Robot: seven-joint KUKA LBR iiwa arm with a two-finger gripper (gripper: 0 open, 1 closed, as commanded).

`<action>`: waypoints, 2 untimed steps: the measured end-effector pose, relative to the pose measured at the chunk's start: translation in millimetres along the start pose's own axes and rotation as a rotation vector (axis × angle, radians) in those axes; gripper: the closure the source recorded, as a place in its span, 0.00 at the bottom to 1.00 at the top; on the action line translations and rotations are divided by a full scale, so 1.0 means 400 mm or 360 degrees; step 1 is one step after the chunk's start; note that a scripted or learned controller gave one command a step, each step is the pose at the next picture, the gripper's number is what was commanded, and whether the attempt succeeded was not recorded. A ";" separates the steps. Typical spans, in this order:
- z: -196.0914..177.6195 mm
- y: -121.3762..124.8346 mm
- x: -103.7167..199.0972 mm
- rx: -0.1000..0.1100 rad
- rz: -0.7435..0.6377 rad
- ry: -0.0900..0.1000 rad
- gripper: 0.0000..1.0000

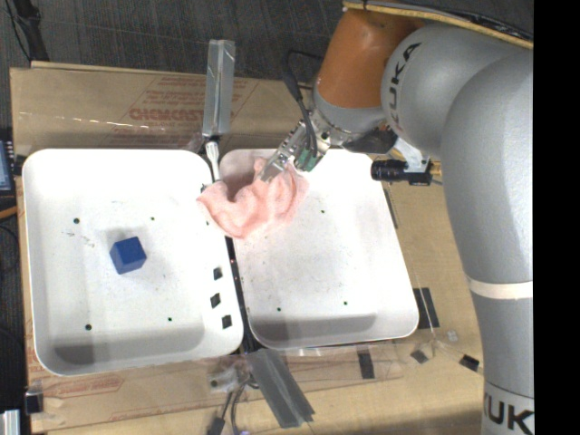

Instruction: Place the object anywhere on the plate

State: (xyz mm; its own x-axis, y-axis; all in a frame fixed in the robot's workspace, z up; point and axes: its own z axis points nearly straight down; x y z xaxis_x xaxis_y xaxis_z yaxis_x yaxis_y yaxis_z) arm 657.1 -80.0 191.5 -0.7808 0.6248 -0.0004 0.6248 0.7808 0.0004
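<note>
The hand is pinching the top of the pink cloth, which is hanging over the right bin's near-left corner toward the divider, so it may be slipping free or snagging there.

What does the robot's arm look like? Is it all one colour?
No, two colours. The arm is big, round and smooth grey, with a shiny orange band above the wrist. Black KUKA letters are printed on the grey shell. A thin black cable loops beside the band. The gripper at the tip is small, metal and partly green.
</note>
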 end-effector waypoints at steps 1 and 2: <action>-0.103 0.004 0.001 -0.0001 -0.0010 0.0000 1.00; -0.095 0.069 0.134 0.0003 -0.0658 0.0003 1.00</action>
State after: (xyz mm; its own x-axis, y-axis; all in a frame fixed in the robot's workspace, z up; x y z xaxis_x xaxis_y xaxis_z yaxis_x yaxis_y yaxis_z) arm 632.5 -25.0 229.5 -0.9660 0.2584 0.0018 0.2584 0.9660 -0.0011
